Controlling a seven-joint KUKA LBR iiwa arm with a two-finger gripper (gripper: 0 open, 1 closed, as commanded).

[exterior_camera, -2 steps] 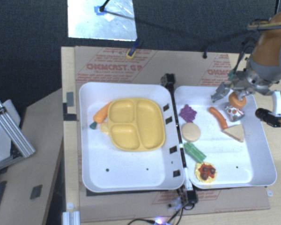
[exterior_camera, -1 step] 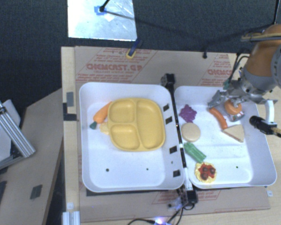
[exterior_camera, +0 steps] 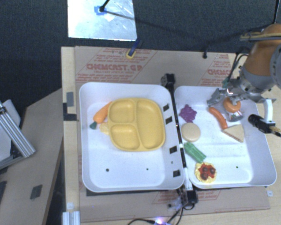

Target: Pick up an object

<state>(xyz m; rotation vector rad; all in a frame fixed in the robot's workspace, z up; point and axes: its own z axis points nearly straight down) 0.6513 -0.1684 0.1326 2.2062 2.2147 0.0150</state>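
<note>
Two white bins sat side by side on the worktop. My pincer [exterior_camera: 232, 103] hung low at the right bin's [exterior_camera: 253, 170] far edge, over an orange piece [exterior_camera: 232, 105]; grip unclear. Next, I judged: close, then lift.

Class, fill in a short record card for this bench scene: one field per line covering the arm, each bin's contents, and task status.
arm: gripper low over the right bin's far side
right bin: purple piece, round beige piece, green piece, pizza slice, sausage, sandwich wedge
left bin: yellow divided plate, carrot at its left edge
under gripper: an orange object
task status: no object seen lifted yet
</note>
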